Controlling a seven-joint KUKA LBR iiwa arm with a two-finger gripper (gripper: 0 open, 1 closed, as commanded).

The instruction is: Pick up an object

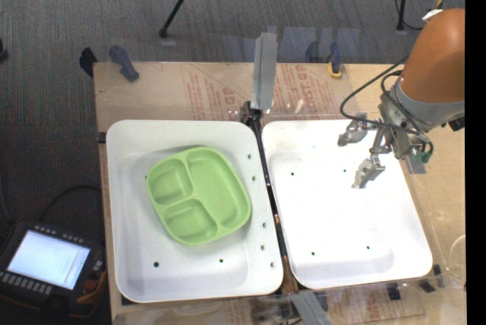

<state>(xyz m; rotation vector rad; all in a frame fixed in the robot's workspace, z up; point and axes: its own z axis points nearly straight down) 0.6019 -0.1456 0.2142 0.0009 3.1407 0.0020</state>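
Green divided plate point(199, 195) flat in left bin point(121, 141); pincer point(358, 156) spread apart, nothing gripped, over right bin point(410, 255).

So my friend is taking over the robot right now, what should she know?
Gripper: open, holding nothing, above the right bin, near its back right.
Green plate: lying flat in the left bin, with three sections, untouched.
Done: nothing picked up yet.
Left: move the arm across to the left bin, come down on the plate, probably at its rim, grab and lift.
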